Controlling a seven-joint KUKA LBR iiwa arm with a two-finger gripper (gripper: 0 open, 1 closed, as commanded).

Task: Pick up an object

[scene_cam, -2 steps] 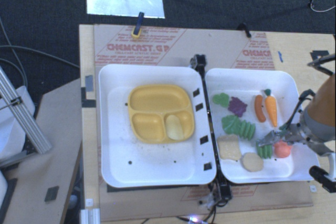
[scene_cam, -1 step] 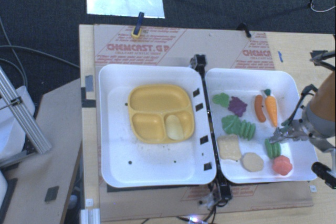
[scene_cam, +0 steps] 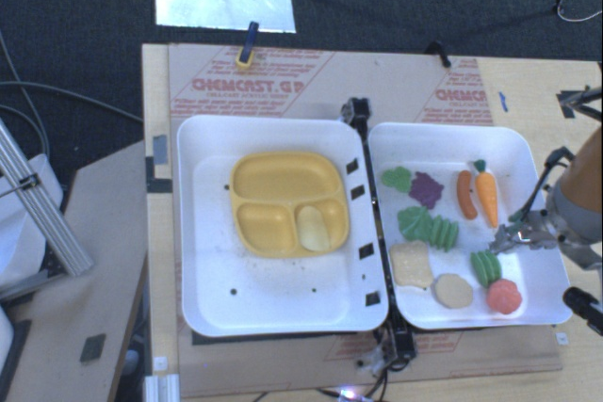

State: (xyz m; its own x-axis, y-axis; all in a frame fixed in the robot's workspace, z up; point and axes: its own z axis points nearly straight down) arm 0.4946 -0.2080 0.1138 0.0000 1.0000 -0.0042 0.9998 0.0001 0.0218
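The left bin carries a yellow divided tray, well clear of the action. In the right bin, toy foods crowd together, so the end effector, its opening too blurred to tell, may nudge the smooth orange carrot or catch two pieces. Just beside it lies the small ribbed green vegetable, touching a red tomato.

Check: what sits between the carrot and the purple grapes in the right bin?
Camera view: a red-orange sausage stands between the carrot and the purple grapes, close beside the carrot.
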